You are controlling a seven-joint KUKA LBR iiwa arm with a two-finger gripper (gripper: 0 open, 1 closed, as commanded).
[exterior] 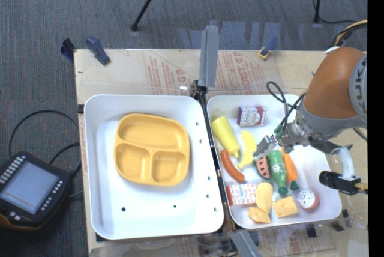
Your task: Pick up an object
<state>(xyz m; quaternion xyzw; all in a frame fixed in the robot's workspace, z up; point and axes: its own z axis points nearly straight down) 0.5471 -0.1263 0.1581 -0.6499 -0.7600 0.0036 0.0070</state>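
Hand (pixel 268 145): seen low over the right bin (pixel 333 205), above the toy food; its opening cannot be told, and no hold on anything is seen.
Green bottle (pixel 278 168): laid in the right bin, just below the hand.
Yellow tray (pixel 152 149): placed in the left bin (pixel 105 214).

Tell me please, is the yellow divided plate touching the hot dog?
Apart. The camera view shows the yellow divided plate in the left bin and the hot dog in the right bin, with both bin walls between them.
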